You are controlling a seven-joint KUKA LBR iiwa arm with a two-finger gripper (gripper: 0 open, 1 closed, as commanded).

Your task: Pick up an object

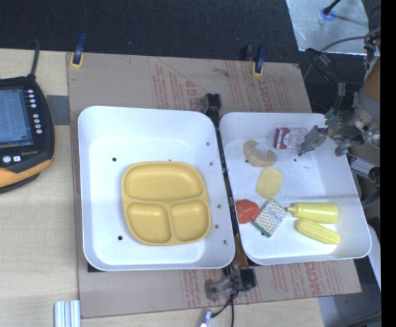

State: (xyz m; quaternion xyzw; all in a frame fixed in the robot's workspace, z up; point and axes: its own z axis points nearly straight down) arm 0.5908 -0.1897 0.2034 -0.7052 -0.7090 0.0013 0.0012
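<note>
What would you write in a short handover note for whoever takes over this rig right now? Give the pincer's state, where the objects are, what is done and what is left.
Pincer: at the right bin's far right side, beside the small maroon-and-white packet; nothing seen held.
Right bin also holds: tan piece, pale yellow round piece, red piece, patterned packet, yellow bottle, corn cob.
Left bin: yellow divided tray.
Done: nothing lifted yet.
Left: grasp one object and raise it.
</note>
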